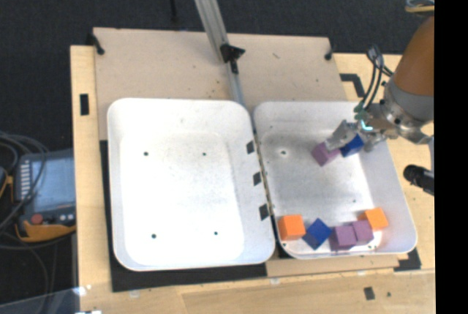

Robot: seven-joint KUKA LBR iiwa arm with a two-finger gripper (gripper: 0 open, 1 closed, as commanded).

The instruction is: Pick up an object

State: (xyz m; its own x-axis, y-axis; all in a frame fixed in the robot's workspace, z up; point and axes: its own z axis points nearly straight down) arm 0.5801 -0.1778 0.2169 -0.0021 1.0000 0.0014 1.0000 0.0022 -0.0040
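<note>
My gripper (pixel 353 141) hangs over the upper right part of the right bin (pixel 307 115), at the end of the grey arm with its orange band (pixel 418 60). A dark blue block (pixel 352 146) shows between its fingers, and the gripper is shut on it. A purple block (pixel 322 154) lies just left of the gripper, close to the left finger (pixel 339 135); I cannot tell if they touch.
Along the right bin's front edge lie an orange block (pixel 292 226), a blue block (pixel 318 233), two purple blocks (pixel 351 235) and another orange block (pixel 376 218). The left bin (pixel 117 122) sits beside it. A metal strut (pixel 208 5) rises behind the bins.
</note>
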